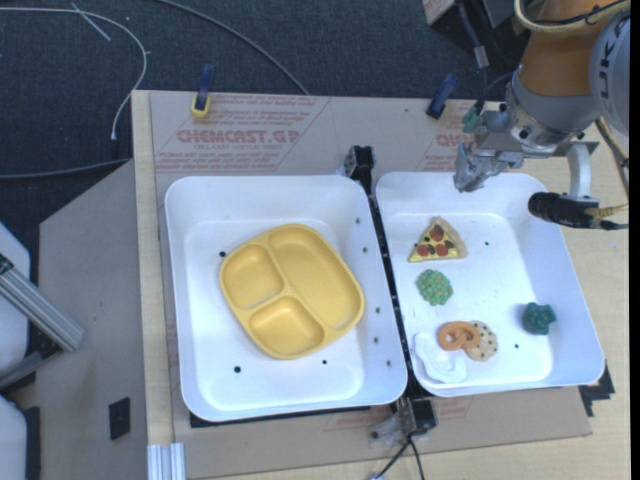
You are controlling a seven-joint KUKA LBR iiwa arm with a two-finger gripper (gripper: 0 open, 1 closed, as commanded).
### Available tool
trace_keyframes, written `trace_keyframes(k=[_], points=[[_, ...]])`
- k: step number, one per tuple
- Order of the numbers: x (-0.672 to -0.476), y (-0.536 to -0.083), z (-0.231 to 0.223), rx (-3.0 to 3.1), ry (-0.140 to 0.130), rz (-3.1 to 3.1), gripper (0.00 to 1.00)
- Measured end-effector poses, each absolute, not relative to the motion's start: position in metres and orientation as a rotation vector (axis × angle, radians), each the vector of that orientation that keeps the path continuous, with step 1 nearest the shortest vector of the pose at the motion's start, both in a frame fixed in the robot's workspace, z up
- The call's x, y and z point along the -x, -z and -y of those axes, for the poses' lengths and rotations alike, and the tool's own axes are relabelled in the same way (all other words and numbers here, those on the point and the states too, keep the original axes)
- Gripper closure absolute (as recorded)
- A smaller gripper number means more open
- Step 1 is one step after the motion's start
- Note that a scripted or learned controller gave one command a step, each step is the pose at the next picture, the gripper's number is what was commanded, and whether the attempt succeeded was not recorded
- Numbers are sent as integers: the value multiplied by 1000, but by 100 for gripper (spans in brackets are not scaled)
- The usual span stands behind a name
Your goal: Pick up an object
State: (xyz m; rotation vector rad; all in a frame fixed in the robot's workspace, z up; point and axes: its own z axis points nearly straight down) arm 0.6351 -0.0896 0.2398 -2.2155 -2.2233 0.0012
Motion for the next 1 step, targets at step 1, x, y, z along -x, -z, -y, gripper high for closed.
trace_keyframes(k=[1], points=[[-642, -241, 44, 2216, 3, 2227, 100]])
